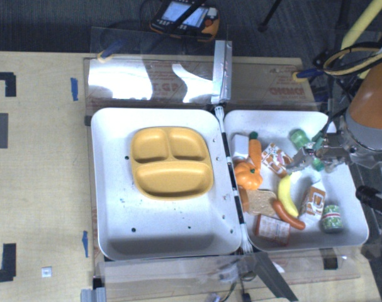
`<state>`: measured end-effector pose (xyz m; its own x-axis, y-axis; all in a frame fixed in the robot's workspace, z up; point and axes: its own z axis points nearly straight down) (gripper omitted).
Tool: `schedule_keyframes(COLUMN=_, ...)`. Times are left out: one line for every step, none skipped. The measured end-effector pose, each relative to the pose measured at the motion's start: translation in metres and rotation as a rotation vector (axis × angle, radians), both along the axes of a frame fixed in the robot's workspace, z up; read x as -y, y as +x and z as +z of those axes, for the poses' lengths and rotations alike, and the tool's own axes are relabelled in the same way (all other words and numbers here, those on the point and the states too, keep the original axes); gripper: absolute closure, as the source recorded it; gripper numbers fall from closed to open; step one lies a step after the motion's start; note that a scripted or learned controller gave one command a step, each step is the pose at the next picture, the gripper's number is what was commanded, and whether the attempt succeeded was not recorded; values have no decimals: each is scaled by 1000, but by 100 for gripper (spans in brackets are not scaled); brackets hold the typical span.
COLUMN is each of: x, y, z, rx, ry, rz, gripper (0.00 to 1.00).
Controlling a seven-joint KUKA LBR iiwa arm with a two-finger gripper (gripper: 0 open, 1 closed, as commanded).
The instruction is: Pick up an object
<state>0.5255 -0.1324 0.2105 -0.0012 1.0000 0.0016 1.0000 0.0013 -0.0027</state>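
Banana (287, 195) is lying in the right bin (357, 231), crowded by the carrot (255, 155) to its left, the sausage (287, 214) below and small packets around it. Gripper (311, 156) is hovering just above and right of the banana, near the bin's far-right rim; finger state cannot be told. Yellow tray (172, 161) is sitting left of the banana, in the left bin (115, 225), with bare floor around it.
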Motion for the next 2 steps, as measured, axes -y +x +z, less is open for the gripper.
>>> schedule_keyframes(x=0, y=1, z=10, rx=2, ry=-1, rz=-1, gripper=100)
schedule_keyframes(x=-22, y=-37, z=-110, rx=6, ry=-2, rz=406, gripper=100)
